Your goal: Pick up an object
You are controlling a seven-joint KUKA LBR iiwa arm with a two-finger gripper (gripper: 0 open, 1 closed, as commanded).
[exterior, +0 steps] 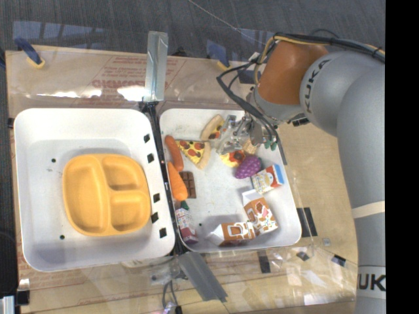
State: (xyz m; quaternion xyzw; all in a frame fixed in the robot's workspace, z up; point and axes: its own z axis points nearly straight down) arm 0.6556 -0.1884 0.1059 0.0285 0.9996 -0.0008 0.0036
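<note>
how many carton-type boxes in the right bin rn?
3: one small carton by the bin's right wall, one below it, one lying at the bottom edge. More may be hidden under the gripper.

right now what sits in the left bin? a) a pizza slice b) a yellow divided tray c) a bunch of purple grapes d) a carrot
b: the yellow divided tray lies alone in the left bin, while the grapes, pizza slice and carrot are all in the right bin.
</note>
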